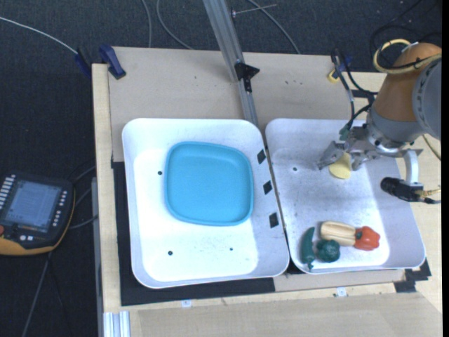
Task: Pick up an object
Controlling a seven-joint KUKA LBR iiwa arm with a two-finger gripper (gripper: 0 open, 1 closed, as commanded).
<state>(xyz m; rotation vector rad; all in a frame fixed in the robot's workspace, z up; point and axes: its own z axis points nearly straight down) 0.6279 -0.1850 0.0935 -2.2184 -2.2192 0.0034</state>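
In the right bin (309,188), near its far side, lies a small pale yellow object (341,169). My gripper (342,160) hangs right over it, open. One grey finger (325,161) splays out to the object's left and the other sits at its right, neither pressing on it. Whether the yellow object rests on the bin floor I cannot tell. Along the bin's near edge lie a tan roll-shaped piece (338,232), a red pepper-like piece (367,238) and a dark green piece (319,248).
The left bin (144,209) holds a blue square plate (209,182). A slanted metal pole (228,41) rises behind the bins. A black cable connector (401,187) hangs by the arm at the right bin's right side. A teach pendant (31,209) lies off the bench, left.
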